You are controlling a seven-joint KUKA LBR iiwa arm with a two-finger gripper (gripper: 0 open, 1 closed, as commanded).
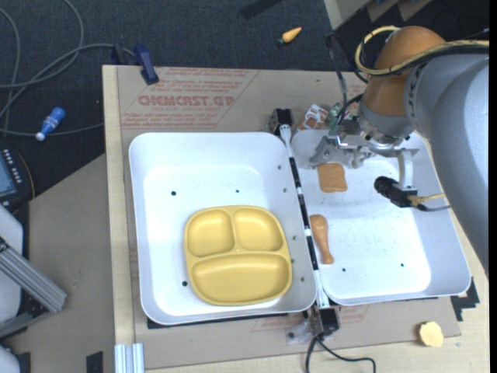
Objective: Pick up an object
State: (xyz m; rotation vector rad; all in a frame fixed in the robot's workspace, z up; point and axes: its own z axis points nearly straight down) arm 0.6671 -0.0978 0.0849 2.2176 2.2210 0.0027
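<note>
My gripper (340,158) hangs at the far end of the right bin (388,263), its two fingers spread open with nothing between them. A flat tan piece like toast (333,179) lies on the bin floor just in front of the fingertips, apart from them. A longer orange-brown piece (321,238) rests against the right bin's left wall, nearer the front. In the left bin (155,208) sits a yellow divided plate (237,253).
The grey arm with its orange band (400,68) fills the upper right and overhangs the right bin's far corner. A black cable connector (392,190) hangs beside the gripper. A small yellow bit (430,333) lies on the bench outside the bins.
</note>
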